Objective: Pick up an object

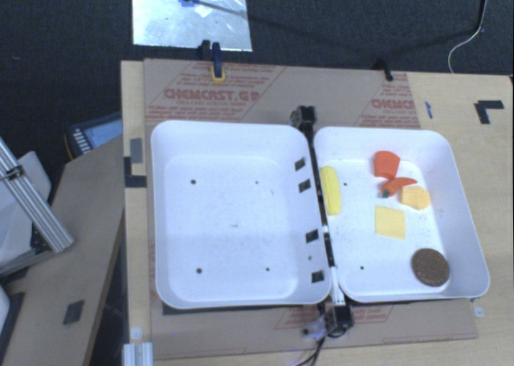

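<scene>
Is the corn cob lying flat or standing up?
Lying flat: the corn cob stretches lengthwise along the right bin's left wall.

Two shallow white bins are counted: a left bin (169,276) and a right bin (466,264). Five objects are counted: one yellow corn cob (330,189), one orange carrot piece (387,168), one orange-yellow block (415,197), one yellow square slice (391,222), one brown round cookie (430,266).

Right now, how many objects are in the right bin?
5. Corn cob by the left wall, orange piece at the back, cheese wedge beside it, yellow square mid-bin, brown disc front right. Nothing looks hidden.
</scene>
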`<state>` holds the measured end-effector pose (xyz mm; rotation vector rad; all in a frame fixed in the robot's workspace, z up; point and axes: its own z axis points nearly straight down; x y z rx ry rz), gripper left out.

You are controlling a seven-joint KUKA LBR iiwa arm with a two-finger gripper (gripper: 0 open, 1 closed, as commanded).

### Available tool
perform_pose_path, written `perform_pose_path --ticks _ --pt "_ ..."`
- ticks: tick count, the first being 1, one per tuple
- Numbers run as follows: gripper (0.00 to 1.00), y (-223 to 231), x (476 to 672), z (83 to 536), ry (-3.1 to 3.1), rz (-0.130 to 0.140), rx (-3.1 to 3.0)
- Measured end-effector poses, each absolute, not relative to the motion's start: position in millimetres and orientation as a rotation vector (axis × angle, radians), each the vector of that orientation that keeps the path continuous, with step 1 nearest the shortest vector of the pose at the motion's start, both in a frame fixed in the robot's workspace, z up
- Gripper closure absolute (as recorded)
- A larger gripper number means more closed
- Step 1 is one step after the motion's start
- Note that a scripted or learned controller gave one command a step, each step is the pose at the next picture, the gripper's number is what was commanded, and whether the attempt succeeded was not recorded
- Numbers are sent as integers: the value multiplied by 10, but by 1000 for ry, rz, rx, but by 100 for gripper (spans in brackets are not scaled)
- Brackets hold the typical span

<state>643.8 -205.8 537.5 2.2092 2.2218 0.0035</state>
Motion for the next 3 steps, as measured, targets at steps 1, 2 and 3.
perform_pose_path --ticks 1,2,3 --pt "100 -2056 6696 5354 2224 2 2211" --pt "100 -2055 6687 5355 2227 2 2211" --pt "100 -2054 6687 5355 2227 2 2211"
